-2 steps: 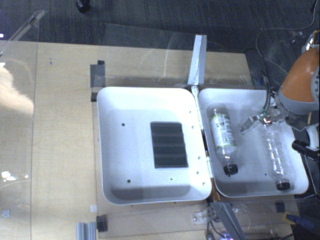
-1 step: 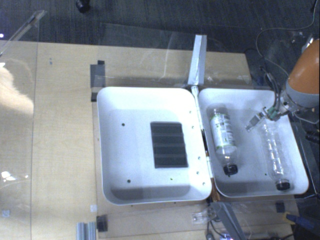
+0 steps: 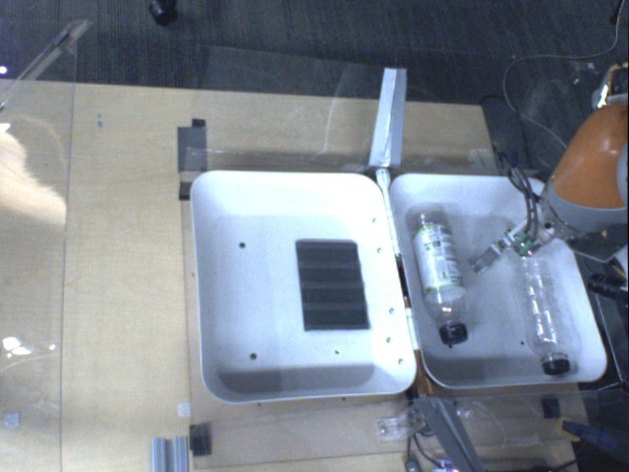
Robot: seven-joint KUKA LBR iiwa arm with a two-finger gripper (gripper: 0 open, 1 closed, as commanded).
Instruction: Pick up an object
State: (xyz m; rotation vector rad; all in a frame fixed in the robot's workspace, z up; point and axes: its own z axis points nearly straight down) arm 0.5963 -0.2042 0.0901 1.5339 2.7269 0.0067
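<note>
In the right bin (image 3: pixel 491 200) lie two clear plastic bottles. One bottle with a green-and-white label (image 3: pixel 437 264) lies along the bin's left side, its black cap (image 3: pixel 452 333) toward the front. The other, unlabelled bottle (image 3: pixel 541 308) lies near the right wall, also with a black cap (image 3: pixel 556 365) at the front. My gripper (image 3: pixel 488 257) hangs low over the middle of this bin, between the two bottles, and I see nothing held in it. A dark ribbed rectangular block (image 3: pixel 332 285) lies flat in the middle of the left bin (image 3: pixel 226 264).
The arm's orange band (image 3: pixel 593 165) and grey wrist reach in over the right bin's far right corner. A metal post (image 3: pixel 389 116) stands behind the seam between the bins. Cables lie at the front right, and a clear panel edges the bench on the left.
</note>
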